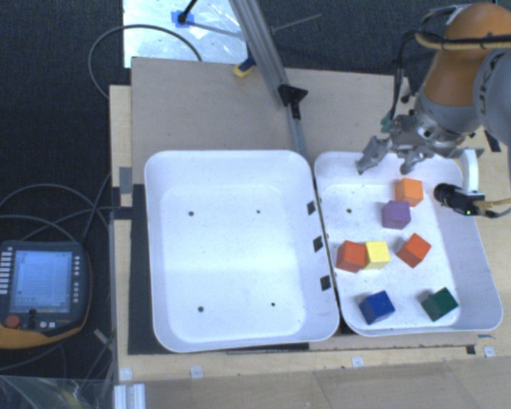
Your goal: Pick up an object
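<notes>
Gripper (395, 154): fingers spread, nothing between them, poised over the right bin's (475, 267) far edge.
Nearest block: orange cube (409, 191), just below the gripper.
Neighbours: purple cube (396, 215), yellow cube (378, 253).

bins (230, 164): glossy white plastic | bench (204, 100): matt brown board

My arm (494, 75) runs off the right edge, so most of it is cut away. My wrist (426, 135) covers the far rim of the right bin (481, 262). Whether my jaws are parted is too small to tell. The worktop (238, 373) is cut by the bottom edge. The screen of the pendant (38, 284) is too blurred to read.
</notes>
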`<state>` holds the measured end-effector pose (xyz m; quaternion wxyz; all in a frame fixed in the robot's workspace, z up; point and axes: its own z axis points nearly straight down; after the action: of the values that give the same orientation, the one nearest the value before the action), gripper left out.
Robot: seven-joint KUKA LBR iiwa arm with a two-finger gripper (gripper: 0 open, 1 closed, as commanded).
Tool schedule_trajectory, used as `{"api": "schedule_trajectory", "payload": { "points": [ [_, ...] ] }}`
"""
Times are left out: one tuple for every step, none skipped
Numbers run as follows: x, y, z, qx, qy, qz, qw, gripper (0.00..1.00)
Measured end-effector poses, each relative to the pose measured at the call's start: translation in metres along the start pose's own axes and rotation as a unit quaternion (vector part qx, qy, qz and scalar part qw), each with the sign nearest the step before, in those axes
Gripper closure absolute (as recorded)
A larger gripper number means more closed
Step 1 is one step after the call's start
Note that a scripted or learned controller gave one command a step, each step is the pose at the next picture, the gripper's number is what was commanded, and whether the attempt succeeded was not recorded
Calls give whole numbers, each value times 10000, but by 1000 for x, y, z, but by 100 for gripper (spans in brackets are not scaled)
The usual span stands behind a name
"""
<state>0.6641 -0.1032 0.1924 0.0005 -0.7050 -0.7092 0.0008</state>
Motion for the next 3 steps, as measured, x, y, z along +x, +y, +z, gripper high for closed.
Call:
{"api": "schedule_trajectory", "payload": {
  "points": [
    [6,2,44,0,2,3,10000,0],
    [7,2,95,4,2,6,10000,0],
    [7,5,80,-37,-3,-8,10000,100]
  ]
}}
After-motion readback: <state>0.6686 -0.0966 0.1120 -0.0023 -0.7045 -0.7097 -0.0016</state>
